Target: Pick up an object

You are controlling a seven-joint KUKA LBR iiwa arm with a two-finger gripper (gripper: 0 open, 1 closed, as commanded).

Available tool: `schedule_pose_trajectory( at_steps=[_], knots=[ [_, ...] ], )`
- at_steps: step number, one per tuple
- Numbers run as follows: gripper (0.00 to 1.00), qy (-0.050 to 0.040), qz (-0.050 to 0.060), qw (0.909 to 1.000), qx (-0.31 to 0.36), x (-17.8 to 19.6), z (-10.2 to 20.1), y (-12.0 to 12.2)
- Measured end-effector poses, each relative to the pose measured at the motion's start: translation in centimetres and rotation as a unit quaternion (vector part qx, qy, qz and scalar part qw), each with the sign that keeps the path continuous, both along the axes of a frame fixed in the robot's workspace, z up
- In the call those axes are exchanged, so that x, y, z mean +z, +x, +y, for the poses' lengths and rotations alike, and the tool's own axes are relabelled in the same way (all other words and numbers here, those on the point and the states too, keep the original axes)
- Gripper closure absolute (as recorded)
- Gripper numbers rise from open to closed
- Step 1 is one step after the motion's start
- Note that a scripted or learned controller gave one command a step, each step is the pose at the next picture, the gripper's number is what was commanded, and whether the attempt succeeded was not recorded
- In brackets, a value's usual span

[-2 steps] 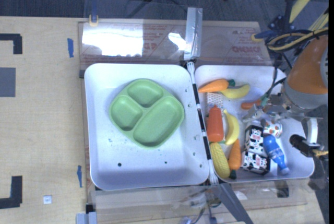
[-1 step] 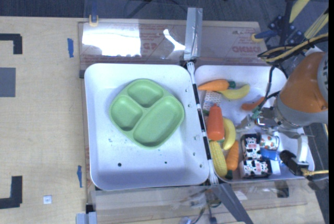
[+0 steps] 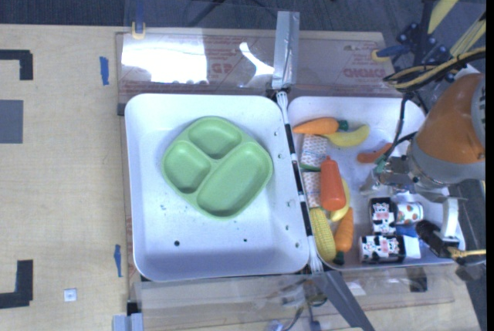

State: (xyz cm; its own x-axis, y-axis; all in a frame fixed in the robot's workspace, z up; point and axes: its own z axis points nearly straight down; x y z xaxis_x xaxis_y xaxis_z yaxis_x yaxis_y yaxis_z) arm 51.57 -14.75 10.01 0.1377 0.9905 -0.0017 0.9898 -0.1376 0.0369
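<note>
The right bin [image 3: 299,107] holds several toy foods. A long carrot [image 3: 316,126] and a yellow banana [image 3: 350,138] lie at its back. A fat orange carrot [image 3: 332,184] rests on a checkered piece [image 3: 310,152] along the left wall. Next to each other at the front left are a yellow corn cob [image 3: 323,234] and a small carrot [image 3: 345,229]. A small orange piece [image 3: 372,155] sits mid-bin. My gripper [image 3: 382,231] is low over the bin's front right, open, its two black-and-white fingers [image 3: 380,214] apart with only bin floor between them, just right of the small carrot.
The left bin [image 3: 147,229] carries a green divided plate [image 3: 218,165]. The grey arm with its orange band [image 3: 455,129] covers the right bin's right side. Cables and tripod legs stand behind the bins, and a clear plastic wall [image 3: 201,52] rises at the back.
</note>
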Motion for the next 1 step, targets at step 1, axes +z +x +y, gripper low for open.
schedule_pose_trajectory(
  at_steps=[1],
  knots=[
    [1.0, 0.0034, 0.02, 0.9995, -0.025, 13.79, 7.6, 1.39]
  ],
)
